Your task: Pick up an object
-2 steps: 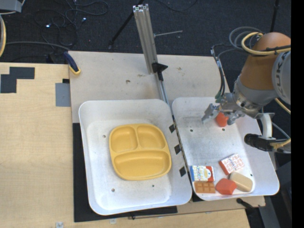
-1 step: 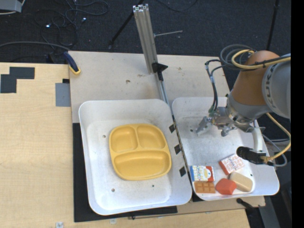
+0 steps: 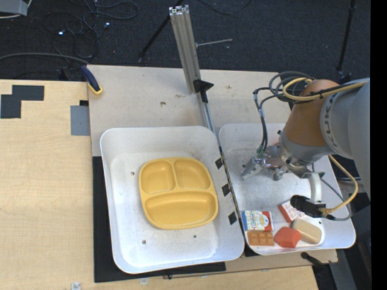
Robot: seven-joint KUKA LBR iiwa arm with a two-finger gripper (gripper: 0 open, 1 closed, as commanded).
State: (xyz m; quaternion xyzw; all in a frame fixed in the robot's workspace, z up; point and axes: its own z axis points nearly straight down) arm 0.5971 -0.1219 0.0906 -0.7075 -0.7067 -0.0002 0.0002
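From the overhead camera I see the arm (image 3: 320,122) reaching in over the right bin (image 3: 239,139), wrist bent down so that the gripper (image 3: 266,165) hangs above the bare middle of that bin, toward its far half. I can make out metal parts at the tip, but I cannot tell from this angle whether it is released or clenched, and nothing shows in it.

The things I could pick are bunched along the near edge of the right bin: a small carton (image 3: 257,220) with a waffle (image 3: 261,238) touching its near side, an orange block (image 3: 288,237) just beside that, a tan block (image 3: 307,231) against it at the near right corner, and a small red-and-white box (image 3: 289,210) behind them. All lie flat on the bin floor, well apart from the gripper.

The left bin (image 3: 115,147) carries a yellow divided plate (image 3: 178,193) at its middle.

By my reading, the pick has not begun in earnest: nothing is lifted, and the approach, descent, grasp and lift are all left.
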